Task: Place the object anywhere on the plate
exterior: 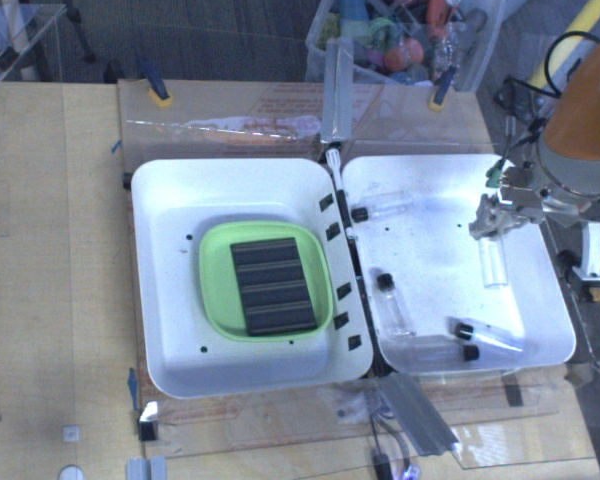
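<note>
Plate (212,298) first: I see it as a green, square-ish dish with rounded corners, sitting roughly centred in the left bin (165,193). A dark ribbed block (273,287) of four stacked bars lies on it, tilted slightly and covering most of the plate's middle.

From the plate, the right bin (440,178) lies at about three o'clock, the two bins touching along a shared edge with small black clips. Several clear tubes with black caps lie scattered in that right bin: one near its upper left corner (380,209), one lower left (392,303), one long tube along the bottom (435,348), and one capped tube (490,337) angled near the lower right. Another clear tube (493,263) stands just below the gripper, at about six o'clock from it.

My gripper (492,218) sits over the right side of the right bin, at roughly two o'clock from the plate and well apart from it. I cannot tell from this slanted view whether its end is apart or closed, nor whether the tube beneath it is actually gripped.
</note>
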You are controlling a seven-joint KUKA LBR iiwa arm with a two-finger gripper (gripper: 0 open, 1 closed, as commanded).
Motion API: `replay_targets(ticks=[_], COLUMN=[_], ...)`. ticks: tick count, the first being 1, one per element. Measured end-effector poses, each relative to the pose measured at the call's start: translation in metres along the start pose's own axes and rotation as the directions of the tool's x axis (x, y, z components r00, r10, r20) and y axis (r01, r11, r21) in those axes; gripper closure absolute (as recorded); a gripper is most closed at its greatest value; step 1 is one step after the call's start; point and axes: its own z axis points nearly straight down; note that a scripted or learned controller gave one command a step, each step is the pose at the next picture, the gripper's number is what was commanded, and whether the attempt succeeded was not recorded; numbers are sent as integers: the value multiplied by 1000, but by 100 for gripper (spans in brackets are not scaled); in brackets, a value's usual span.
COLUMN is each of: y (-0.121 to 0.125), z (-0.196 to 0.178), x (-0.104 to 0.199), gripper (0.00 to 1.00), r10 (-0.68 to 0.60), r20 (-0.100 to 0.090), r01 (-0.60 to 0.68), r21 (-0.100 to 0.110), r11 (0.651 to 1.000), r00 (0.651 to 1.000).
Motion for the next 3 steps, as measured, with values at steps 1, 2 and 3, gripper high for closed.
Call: replay_targets(ticks=[1, 2, 3], y=[0, 3, 43], z=[0, -82, -127], x=[0, -44, -62], gripper=[0, 0, 0], r10=[0, 16, 44], r20=[0, 0, 0], r01=[0, -16, -44], r21=[0, -2, -2], r11=[1000, 1000, 999], r00=[1000, 1000, 999])
